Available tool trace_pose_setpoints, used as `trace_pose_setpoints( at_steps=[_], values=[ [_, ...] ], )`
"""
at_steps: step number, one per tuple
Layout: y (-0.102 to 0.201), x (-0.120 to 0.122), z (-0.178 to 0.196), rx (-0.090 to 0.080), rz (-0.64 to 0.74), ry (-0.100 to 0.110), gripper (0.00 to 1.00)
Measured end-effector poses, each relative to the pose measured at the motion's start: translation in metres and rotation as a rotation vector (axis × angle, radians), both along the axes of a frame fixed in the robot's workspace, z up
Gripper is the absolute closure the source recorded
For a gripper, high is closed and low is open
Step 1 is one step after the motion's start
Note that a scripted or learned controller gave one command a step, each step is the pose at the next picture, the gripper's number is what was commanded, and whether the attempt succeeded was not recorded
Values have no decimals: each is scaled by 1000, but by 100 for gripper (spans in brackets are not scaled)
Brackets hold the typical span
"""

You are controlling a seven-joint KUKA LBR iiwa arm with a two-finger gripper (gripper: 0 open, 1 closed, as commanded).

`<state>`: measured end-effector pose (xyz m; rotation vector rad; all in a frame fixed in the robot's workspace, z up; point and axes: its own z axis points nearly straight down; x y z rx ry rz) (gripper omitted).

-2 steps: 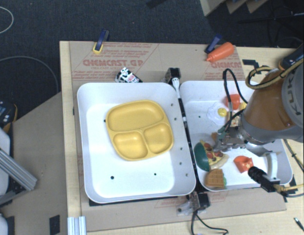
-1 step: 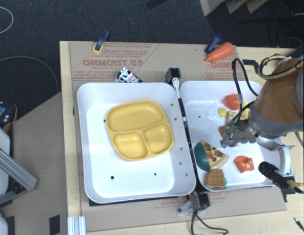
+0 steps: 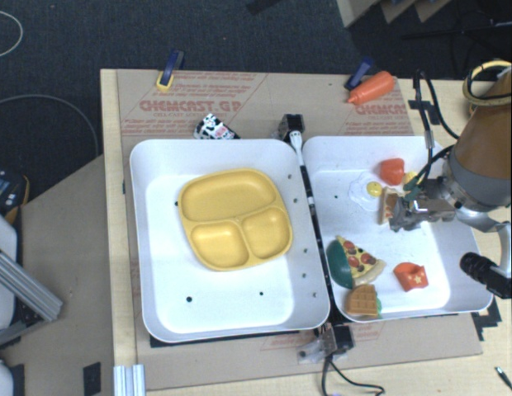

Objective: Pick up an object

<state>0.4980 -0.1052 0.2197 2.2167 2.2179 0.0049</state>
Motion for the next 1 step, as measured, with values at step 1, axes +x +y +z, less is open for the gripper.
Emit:
trace_pose_setpoints(
  at_steps=[1],
  values=[
    [0,1,5,1,0,3,100]
  ],
)
